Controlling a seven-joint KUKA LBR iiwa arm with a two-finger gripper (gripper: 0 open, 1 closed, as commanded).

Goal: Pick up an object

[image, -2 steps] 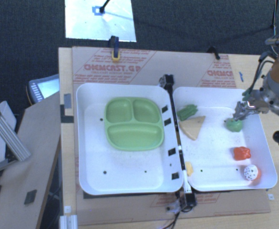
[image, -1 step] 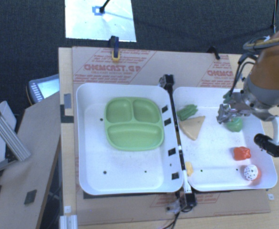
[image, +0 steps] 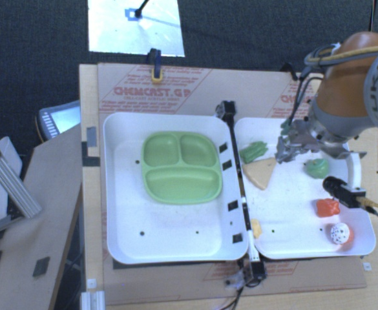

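Gripper (image: 285, 148) sits low over the right bin (image: 292, 237), just above the tan wedge (image: 261, 172) and beside the green leafy item (image: 253, 151). Finger state: cannot tell (tips too small, dark). Other objs in right bin: green lump (image: 317, 168), red block (image: 327, 207), white spotted ball (image: 339, 233). Left bin (image: 121, 237) holds a green divided plate (image: 180, 167), approx. centered.

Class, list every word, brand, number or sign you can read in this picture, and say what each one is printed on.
"CHEMCAST GP": red print on the brown board behind the left bin.
More red print on the same board by the arm, and along its front edge: too blurred and cut off to read.
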